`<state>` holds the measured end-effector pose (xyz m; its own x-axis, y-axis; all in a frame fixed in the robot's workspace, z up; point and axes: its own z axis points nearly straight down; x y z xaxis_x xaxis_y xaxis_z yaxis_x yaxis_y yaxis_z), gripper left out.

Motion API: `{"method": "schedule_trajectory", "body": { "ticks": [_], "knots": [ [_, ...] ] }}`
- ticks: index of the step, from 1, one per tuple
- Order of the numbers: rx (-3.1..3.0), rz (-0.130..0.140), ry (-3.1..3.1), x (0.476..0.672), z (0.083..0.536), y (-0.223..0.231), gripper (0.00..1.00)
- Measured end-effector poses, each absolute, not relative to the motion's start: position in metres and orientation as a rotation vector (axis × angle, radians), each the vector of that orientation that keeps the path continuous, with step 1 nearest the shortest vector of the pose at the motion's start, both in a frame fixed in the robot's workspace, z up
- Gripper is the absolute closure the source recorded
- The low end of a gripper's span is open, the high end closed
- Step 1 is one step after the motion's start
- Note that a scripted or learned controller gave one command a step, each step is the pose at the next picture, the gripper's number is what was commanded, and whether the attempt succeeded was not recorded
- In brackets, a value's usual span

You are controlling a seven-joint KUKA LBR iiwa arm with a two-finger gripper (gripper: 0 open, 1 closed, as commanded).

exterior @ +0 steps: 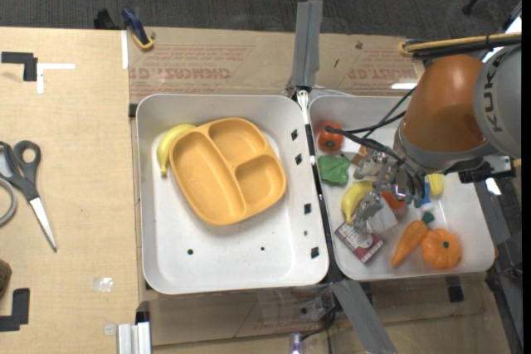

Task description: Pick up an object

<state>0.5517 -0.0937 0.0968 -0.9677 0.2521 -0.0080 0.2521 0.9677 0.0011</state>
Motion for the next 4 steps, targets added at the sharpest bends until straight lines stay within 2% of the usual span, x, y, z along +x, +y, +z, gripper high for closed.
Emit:
{"method": "schedule_trajectory", "body": {
  "ticks": [1,2,3,4],
  "knots": [
    [0.546,0.001,3.080,0.543,0.097,-0.094,0.00],
    [0.462,0.001,3.092,0.516,0.097,-0.095,0.00],
    [0.636,0.002,3.068,0.541,0.097,-0.100,0.00],
    [0.838,0.005,3.014,0.514,0.097,-0.108,0.00]
  ]
}}
